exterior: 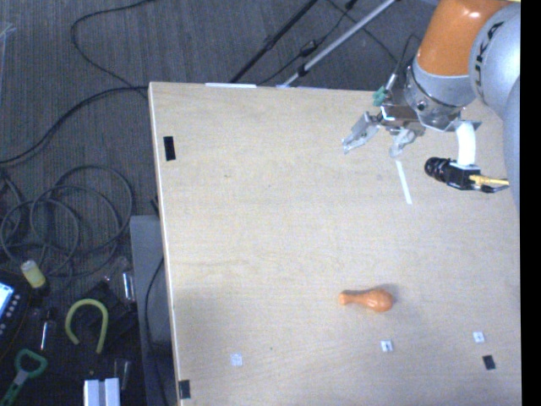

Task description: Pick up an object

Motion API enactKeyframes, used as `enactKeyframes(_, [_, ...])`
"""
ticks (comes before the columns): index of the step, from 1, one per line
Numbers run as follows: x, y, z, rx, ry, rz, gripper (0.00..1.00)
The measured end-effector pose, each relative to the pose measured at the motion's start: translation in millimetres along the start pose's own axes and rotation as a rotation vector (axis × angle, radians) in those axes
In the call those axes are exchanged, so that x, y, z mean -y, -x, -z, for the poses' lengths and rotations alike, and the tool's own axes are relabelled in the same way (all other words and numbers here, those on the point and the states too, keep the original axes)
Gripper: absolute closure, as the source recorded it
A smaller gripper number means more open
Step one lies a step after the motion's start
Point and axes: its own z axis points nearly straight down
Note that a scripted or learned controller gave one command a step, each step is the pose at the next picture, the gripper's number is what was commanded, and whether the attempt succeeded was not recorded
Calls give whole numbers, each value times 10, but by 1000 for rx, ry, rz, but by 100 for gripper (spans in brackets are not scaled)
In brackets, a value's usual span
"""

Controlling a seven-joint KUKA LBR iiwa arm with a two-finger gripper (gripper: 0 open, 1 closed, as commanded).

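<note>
An orange pear-shaped object (368,299) lies on the light wooden board (254,227), toward its lower right. My gripper (377,142) hangs at the upper right of the board, well above and away from the orange object. Its two fingers are spread apart with nothing between them. The grey arm with its orange band (456,24) comes in from the top right corner.
A thin white stick (404,183) lies on the board just below the gripper. A black cable fitting (452,174) hangs by the wrist. Small markers (386,345) dot the board's lower part. Cables and tools (80,320) lie on the floor at left.
</note>
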Motion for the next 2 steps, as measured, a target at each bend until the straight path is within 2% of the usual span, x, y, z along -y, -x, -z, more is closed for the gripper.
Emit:
enactKeyframes(1, [39,798,-30,3,1,-165,0])
enactKeyframes(2, [-62,984,-967,4,0,-26,0])
